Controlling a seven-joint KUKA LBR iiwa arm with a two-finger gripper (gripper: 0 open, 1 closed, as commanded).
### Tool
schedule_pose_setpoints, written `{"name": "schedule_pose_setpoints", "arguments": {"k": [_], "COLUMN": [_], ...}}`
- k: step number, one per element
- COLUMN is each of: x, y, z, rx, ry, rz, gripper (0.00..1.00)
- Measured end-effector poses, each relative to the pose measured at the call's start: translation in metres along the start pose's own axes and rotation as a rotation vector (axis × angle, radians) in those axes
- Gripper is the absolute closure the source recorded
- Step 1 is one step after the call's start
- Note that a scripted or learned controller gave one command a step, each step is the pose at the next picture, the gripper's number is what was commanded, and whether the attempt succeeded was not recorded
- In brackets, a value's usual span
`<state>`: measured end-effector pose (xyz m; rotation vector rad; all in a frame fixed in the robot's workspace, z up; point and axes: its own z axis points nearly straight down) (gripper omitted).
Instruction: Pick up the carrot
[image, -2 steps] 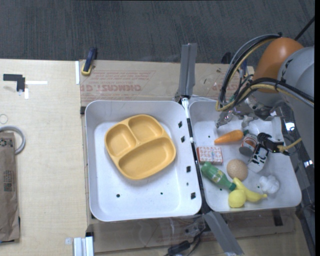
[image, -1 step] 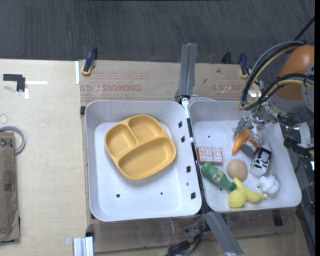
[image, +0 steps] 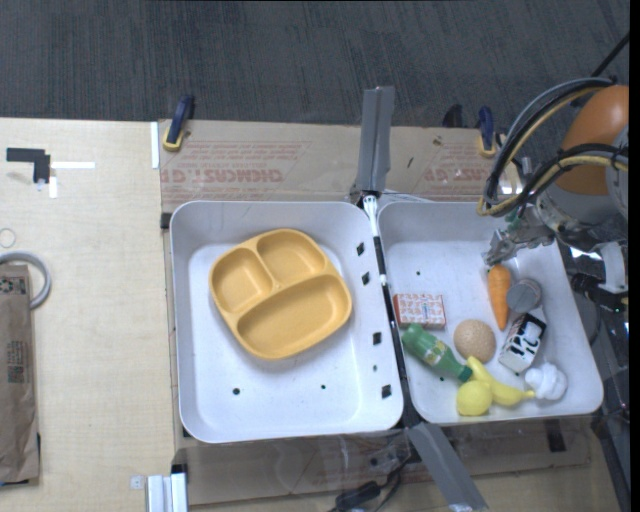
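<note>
Over the right bin (image: 585, 375), the claw (image: 505, 248) pinches the carrot (image: 498, 295) by its top, arm angled down

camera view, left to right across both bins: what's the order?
yellow divided plate → small red-and-white box → green bottle → beige ball → carrot → black-and-white carton → white cap-like piece

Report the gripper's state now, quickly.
Two-finger gripper: poised at the top end of the tapered orange carrot in the right shallow white bin; open or closed cannot be told.
</note>
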<state>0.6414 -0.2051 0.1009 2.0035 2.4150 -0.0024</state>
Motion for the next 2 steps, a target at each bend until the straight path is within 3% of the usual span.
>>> {"name": "schedule_pose_setpoints", "arguments": {"k": [1,2], "x": [-0.007,0.073], "y": [-0.046,-0.031], "z": [-0.025,-0.121], "rx": [0.001,0.002], "ry": [0.006,0.002], "rz": [0.055,-0.091], "gripper": [1.0,1.0]}}
